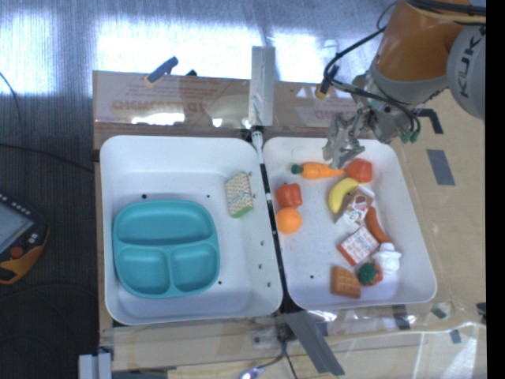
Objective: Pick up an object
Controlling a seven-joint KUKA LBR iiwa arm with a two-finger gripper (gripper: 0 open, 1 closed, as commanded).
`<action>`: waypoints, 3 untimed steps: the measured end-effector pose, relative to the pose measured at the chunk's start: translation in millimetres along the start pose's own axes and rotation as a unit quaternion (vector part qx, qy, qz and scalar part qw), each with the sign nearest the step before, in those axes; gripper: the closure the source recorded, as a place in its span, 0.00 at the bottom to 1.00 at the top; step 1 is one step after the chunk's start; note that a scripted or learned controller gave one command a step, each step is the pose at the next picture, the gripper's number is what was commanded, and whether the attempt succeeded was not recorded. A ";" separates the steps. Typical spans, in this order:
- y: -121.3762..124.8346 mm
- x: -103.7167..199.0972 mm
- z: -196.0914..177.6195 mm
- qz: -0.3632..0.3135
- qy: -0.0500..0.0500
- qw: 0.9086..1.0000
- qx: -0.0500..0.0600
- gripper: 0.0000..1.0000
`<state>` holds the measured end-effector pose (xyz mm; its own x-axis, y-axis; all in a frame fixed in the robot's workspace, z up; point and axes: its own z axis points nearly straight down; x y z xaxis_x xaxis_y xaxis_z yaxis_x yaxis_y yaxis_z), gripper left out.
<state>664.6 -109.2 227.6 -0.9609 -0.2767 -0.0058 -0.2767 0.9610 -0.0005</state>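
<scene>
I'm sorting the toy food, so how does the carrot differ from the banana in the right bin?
The carrot is orange with a green tip, straight, lying crosswise near the bin's far end. The banana is yellow, curved, and lies just nearer the camera, running more lengthwise. The gripper hovers beside the carrot, not the banana. Both lie in the right bin.

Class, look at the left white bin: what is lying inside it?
Inside the left bin lie a teal divided plate and a small patterned sponge near the right wall. The bin floor under the plate is covered, so anything there cannot be seen.
</scene>
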 end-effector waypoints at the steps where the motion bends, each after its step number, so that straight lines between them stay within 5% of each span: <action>1: -21.1 117.4 42.4 -0.125 0.002 0.992 0.000 1.00; 2: -31.3 3.5 34.9 0.039 0.000 0.999 0.000 1.00; 3: -31.4 3.5 34.9 0.039 0.000 0.999 0.000 0.00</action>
<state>670.1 -140.2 192.7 -0.9796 -0.2009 -0.0068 -0.2009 0.9796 0.0002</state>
